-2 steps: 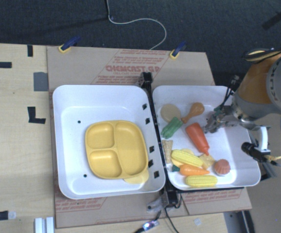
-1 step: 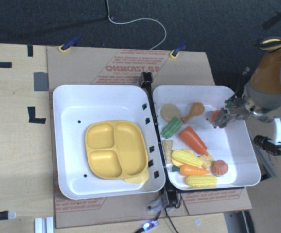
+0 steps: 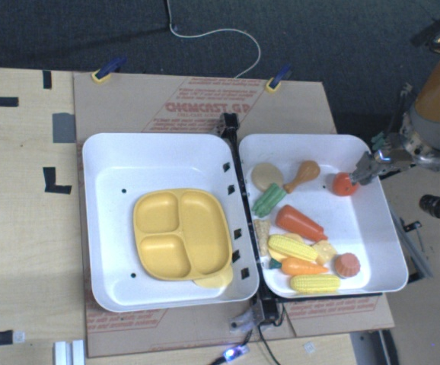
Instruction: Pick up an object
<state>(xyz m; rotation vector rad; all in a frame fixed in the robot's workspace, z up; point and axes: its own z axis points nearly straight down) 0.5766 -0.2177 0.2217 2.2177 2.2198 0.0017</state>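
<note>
The right bin point(image 3: 378, 226) holds several toy foods. A small red round piece point(image 3: 344, 185) lies near its far right wall. My gripper point(image 3: 369, 166) hangs over that bin's right rim, its tip right beside the red piece on the upper right; I cannot make out whether they touch. Also in this bin are a brown drumstick point(image 3: 304, 175), a beige disc point(image 3: 266, 176), a green vegetable point(image 3: 269, 199), a red-orange pepper point(image 3: 300, 221), two yellow corn cobs point(image 3: 292, 247) point(image 3: 315, 284), an orange carrot point(image 3: 305, 266) and a reddish round fruit point(image 3: 347, 265).
The left bin point(image 3: 113, 173) bears a yellow divided plate point(image 3: 182, 233) with a pale yellow piece point(image 3: 214, 280) tucked under its near edge. A black divider point(image 3: 239, 196) joins the bins. Both stand on cardboard point(image 3: 205, 105), with a white cable point(image 3: 220, 33) behind.
</note>
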